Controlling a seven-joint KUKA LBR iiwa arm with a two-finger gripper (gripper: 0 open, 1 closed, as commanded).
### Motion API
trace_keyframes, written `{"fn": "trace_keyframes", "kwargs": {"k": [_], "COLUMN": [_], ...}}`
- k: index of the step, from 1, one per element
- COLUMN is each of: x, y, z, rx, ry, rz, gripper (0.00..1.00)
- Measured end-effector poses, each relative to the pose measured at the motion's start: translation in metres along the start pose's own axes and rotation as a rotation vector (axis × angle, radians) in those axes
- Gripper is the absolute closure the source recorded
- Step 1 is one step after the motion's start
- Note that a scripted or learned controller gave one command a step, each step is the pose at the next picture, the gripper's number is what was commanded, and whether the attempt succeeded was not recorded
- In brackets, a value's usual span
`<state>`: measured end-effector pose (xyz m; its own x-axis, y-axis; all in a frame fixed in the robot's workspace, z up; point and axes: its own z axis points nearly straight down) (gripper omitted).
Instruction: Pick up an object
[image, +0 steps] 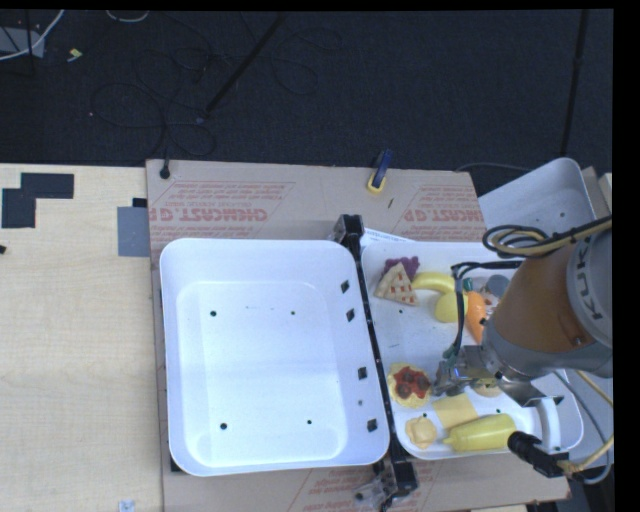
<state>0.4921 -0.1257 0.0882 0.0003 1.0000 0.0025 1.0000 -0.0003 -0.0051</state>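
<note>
Background: a dark cloth-like floor with loose cables runs across the top, and a pale wooden bench (70, 350) fills the left side.
Board: a brown printed cardboard sheet (260, 200) lies under both bins, with a small blue and yellow clip (379, 172) at its 12 o'clock edge.
Left bin: a shallow white plastic tray (262, 355) with a few small dark holes in its floor.
Right bin: a second shallow white tray (420, 262), just beside the first, with a black divider strip between them.
Arm: the grey arm with the orange band (545, 310) comes in from 3 o'clock and covers much of the right bin.
Gripper: the two-finger metal gripper (462, 376) sits low over the middle of the right bin; the state of its fingers cannot be told from this angle.
Objects nearby: a dark red lumpy toy (410, 382) lies just at 9 o'clock of the gripper, and a pale yellow block (455, 410) just at 6 o'clock.
Lower edge: a round cream piece (421, 431) and a long yellow banana-like toy (480, 432) rest along the 6 o'clock rim.
Upper part: a tan waffle-patterned wedge with a purple top (398, 283) lies at 11 o'clock of the gripper, beside a curved yellow toy (436, 283), a yellow rounded piece (446, 308) and an orange piece (476, 308).
</note>
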Motion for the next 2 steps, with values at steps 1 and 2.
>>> {"fn": "trace_keyframes", "kwargs": {"k": [1,2], "x": [-0.056,0.018], "y": [0.061,0.062], "z": [-0.029,-0.106], "rx": [-0.010,-0.009], "ry": [-0.007,0.000], "rz": [0.000,-0.007], "gripper": [1.00,1.00]}}
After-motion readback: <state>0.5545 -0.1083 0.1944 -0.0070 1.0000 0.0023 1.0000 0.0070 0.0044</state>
